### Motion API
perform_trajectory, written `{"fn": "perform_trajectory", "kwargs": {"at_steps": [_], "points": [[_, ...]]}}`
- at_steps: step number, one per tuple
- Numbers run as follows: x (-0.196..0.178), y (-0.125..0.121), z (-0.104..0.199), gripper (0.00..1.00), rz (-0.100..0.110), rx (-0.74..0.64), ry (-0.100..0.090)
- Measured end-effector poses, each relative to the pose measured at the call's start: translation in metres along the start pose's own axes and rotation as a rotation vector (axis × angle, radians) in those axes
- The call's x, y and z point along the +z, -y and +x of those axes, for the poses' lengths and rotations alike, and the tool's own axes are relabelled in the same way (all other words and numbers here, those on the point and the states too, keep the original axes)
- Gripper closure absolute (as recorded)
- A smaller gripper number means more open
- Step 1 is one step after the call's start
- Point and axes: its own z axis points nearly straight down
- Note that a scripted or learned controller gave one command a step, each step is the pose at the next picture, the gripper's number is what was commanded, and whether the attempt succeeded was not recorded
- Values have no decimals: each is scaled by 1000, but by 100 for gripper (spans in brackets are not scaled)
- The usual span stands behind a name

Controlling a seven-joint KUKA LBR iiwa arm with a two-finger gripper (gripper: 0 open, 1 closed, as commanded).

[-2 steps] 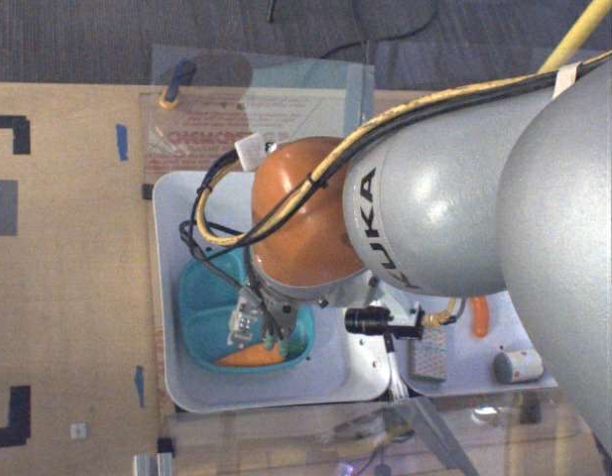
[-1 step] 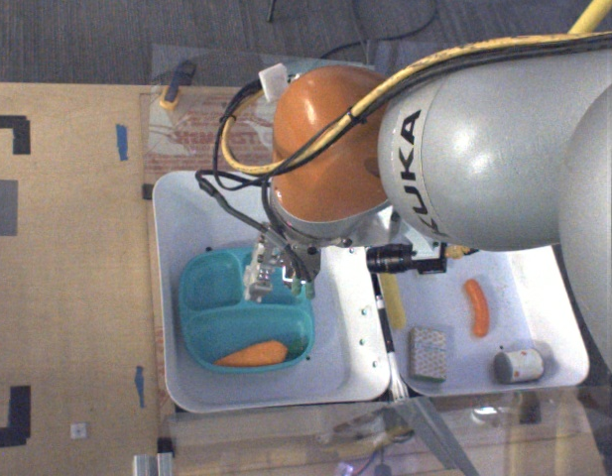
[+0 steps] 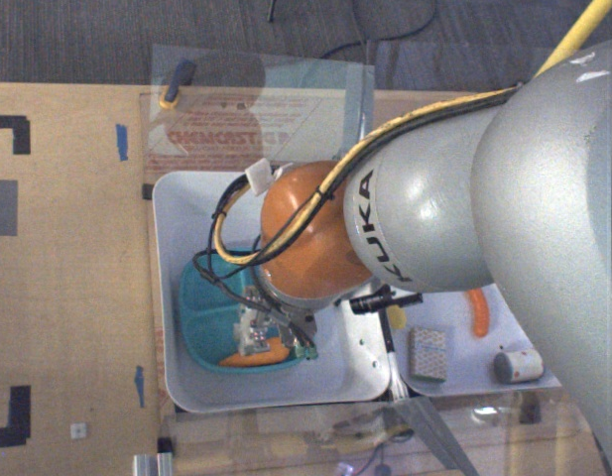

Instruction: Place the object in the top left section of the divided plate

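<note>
A teal divided plate (image 3: 202, 310) lies in the left white bin (image 3: 177, 206), mostly covered by my arm. My gripper (image 3: 261, 337) reaches down over the plate's near side. An orange object (image 3: 254, 359), carrot-like, lies at the plate's near rim right beside the gripper. The wrist hides the fingertips, so whether the orange object is held cannot be made out.
The right bin (image 3: 454, 380) holds a grey sponge-like block (image 3: 428, 353), an orange carrot-shaped piece (image 3: 479, 312) and a small grey cylinder (image 3: 518, 366). A clear plastic sheet (image 3: 256, 97) lies behind the left bin. The arm's large grey body spans the right of the view.
</note>
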Motion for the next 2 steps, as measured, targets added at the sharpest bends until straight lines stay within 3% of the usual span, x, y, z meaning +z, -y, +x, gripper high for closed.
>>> {"fn": "perform_trajectory", "kwargs": {"at_steps": [1,2], "points": [[-5,0,-4,0,-3,2,14],[-13,1,-4,100,-4,5,11]]}}
